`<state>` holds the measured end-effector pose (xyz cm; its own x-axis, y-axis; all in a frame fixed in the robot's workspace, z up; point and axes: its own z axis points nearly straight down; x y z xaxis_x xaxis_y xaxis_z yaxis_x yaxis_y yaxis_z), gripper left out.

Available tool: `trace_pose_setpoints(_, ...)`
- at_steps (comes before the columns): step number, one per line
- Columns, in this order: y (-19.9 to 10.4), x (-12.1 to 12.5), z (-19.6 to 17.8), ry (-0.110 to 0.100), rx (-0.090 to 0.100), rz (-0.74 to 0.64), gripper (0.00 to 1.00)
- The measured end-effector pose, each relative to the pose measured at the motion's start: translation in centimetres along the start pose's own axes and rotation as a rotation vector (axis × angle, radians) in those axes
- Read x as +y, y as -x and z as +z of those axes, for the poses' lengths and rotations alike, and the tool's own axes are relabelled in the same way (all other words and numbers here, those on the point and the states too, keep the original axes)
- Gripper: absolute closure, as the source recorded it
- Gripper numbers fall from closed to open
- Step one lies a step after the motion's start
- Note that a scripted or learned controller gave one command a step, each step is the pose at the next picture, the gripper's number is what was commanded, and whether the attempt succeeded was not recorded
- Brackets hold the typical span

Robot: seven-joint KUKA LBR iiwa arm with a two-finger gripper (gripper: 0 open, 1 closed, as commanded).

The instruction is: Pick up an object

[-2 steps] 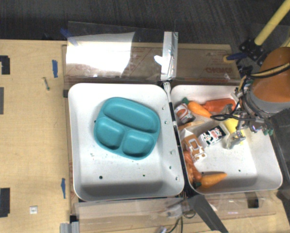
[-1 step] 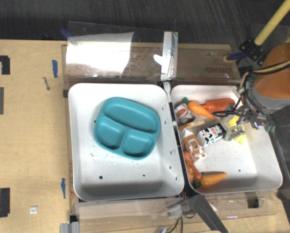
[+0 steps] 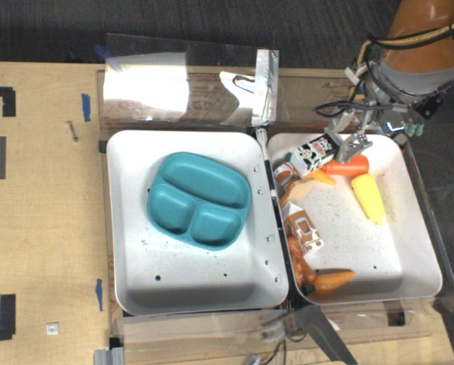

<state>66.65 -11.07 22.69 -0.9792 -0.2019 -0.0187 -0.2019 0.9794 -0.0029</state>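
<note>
Two bins are set side by side on the bench [image 3: 36,226]. A divided tray [image 3: 198,199] lies in the left bin [image 3: 135,280]. In the right bin [image 3: 417,265], a carton [image 3: 315,153] sits at the far left corner, a carrot [image 3: 347,167] just beside it, a corn cob [image 3: 368,197] nearer, a wrapped packet [image 3: 303,231] along the left wall, and a second carrot [image 3: 331,280] at the near edge.

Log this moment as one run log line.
gripper: over right bin far edge, above orange carrot | grasp: unclear | teal tray: in left bin
</note>
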Motion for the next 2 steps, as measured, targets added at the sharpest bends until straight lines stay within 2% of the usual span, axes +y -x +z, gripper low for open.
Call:
trace_pose_setpoints(1,0.4,0.1,-5.7,-0.001,0.005,0.204,1.0)
trace_pose_setpoints(2,-4.3,2.8,-3.9,0.002,0.014,0.042,1.0)
